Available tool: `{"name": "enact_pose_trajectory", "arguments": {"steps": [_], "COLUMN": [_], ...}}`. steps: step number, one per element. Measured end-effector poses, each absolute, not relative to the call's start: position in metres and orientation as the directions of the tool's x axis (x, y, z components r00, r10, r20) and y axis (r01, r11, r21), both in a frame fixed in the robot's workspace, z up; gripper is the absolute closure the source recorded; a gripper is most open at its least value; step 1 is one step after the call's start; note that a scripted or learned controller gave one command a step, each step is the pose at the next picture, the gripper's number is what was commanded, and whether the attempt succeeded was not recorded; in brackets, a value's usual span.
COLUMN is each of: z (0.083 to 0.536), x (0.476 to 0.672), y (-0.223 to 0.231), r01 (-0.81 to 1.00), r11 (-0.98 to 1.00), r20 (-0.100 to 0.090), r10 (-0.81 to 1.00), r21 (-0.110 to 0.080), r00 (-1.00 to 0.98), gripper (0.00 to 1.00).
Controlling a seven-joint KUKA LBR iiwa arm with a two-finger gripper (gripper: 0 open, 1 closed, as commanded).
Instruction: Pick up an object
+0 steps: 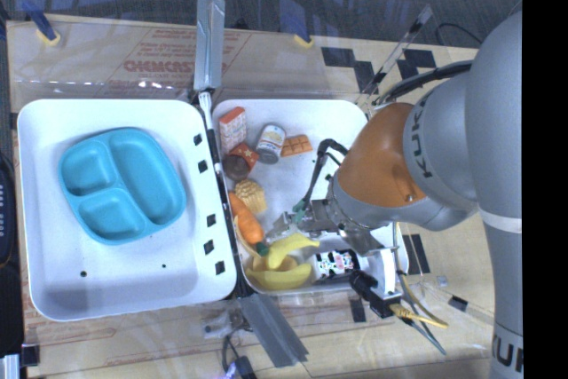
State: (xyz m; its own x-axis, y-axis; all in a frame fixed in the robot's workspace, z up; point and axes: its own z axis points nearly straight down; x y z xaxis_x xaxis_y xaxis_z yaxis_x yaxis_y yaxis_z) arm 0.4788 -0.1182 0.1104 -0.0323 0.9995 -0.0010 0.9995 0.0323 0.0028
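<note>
Crowding the near end of the right bin (342,113), the bananas (282,264), carrot (249,227) and black-and-white carton (335,263) lie touching, so the gripper (300,215), its finger state impossible to tell, could pinch two things or slip off.

- The left bin (35,191) holds 1 blue divided tray (122,184).
- The arm (417,164) hangs over the right bin (293,115), near 2 bananas (282,264).
</note>
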Motion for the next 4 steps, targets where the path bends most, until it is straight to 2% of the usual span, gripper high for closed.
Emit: {"name": "enact_pose_trajectory", "arguments": {"steps": [1, 2, 3, 4], "z": [0.143, 0.151, 0.109, 0.100], "x": [0.530, 0.506, 0.585, 0.587], "y": [-0.117, -0.132, -0.114, -0.114], "r01": [0.961, 0.956, 0.961, 0.973], "r11": [0.276, 0.292, 0.275, 0.231], "r20": [0.000, 0.001, 0.001, -0.004], "r10": [0.961, 0.956, 0.961, 0.973], "r21": [-0.001, -0.003, -0.002, 0.009], "r00": [-0.276, -0.292, -0.275, -0.231], "gripper": [0.00, 0.00, 0.00, 0.00]}}
